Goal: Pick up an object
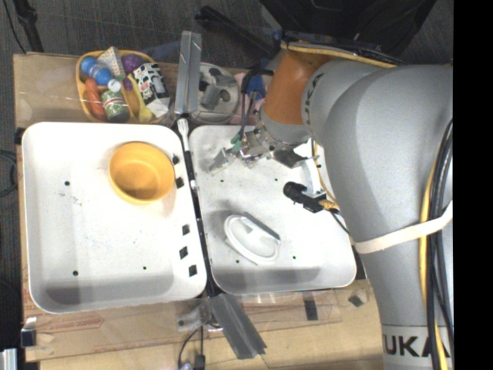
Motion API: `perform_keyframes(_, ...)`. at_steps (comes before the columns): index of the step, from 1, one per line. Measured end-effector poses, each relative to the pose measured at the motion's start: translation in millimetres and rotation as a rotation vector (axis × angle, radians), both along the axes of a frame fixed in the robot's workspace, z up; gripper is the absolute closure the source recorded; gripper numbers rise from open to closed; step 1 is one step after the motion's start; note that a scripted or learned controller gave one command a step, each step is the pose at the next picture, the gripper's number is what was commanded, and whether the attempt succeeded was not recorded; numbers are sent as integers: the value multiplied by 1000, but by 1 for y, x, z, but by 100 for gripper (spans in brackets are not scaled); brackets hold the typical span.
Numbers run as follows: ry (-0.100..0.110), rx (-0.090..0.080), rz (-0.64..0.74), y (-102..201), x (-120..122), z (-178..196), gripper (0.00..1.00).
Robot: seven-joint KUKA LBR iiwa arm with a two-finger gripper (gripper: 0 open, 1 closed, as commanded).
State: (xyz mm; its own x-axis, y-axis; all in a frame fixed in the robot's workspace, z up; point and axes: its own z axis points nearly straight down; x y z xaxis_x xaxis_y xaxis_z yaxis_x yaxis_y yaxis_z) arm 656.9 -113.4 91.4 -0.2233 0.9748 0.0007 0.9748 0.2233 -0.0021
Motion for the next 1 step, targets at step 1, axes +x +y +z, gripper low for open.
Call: perform_keyframes(1, 1, 1, 78, -39, -94, 0, 0)
